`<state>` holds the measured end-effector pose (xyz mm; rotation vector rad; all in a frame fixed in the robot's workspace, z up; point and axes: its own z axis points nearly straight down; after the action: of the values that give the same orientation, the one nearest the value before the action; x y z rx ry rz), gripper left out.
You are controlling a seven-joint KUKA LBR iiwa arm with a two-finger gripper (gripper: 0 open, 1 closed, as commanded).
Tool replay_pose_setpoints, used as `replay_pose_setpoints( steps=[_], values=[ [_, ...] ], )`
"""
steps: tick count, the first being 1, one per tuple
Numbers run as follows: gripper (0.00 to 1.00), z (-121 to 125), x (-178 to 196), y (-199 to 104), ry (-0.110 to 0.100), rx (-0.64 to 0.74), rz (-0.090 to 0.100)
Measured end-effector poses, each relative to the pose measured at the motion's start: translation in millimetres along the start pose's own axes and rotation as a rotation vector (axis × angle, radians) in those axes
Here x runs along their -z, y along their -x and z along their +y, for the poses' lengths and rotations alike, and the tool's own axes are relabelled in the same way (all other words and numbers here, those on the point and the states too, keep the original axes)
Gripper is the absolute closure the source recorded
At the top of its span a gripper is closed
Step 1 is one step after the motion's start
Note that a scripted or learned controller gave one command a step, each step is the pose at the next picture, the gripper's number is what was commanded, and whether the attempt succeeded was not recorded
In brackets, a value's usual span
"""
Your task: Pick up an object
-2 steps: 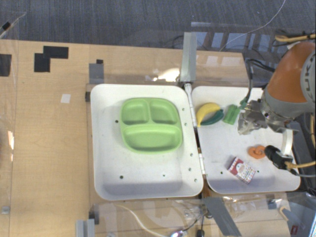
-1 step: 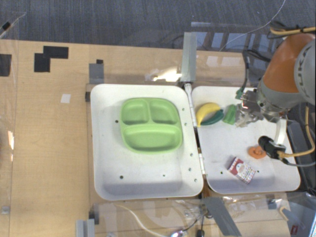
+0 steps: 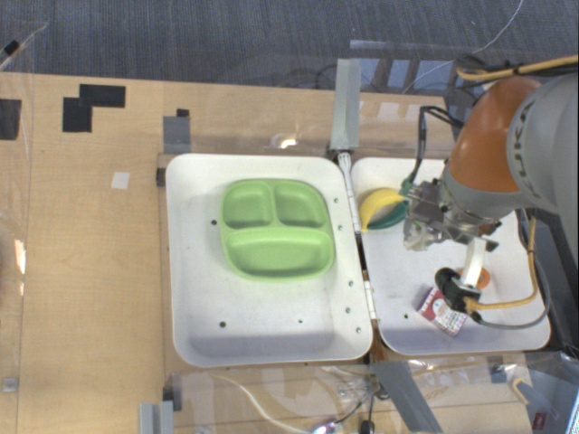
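Claw [image 3: 423, 233] state cannot be determined; it hangs over the right bin [image 3: 398, 315], just right of the yellow-green sponge [image 3: 382, 208]. Sponge is probably light and soft; grip across its middle.

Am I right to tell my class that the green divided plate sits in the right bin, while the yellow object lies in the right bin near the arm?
Not quite. The camera view shows the green divided plate in the left bin, not the right one. The rest holds: the yellow object lies in the right bin, close to the arm.
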<state>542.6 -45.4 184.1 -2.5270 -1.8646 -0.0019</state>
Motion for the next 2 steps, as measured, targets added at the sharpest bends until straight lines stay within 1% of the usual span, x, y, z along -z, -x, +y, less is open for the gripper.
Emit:
replay_pose_setpoints(
  steps=[1, 2],
  values=[
    [1.00, -17, 0, 9, 0.001, 0.195, -0.001],
    [1.00, 49, 1, -7, 0.004, 0.087, -0.001]
  ],
)
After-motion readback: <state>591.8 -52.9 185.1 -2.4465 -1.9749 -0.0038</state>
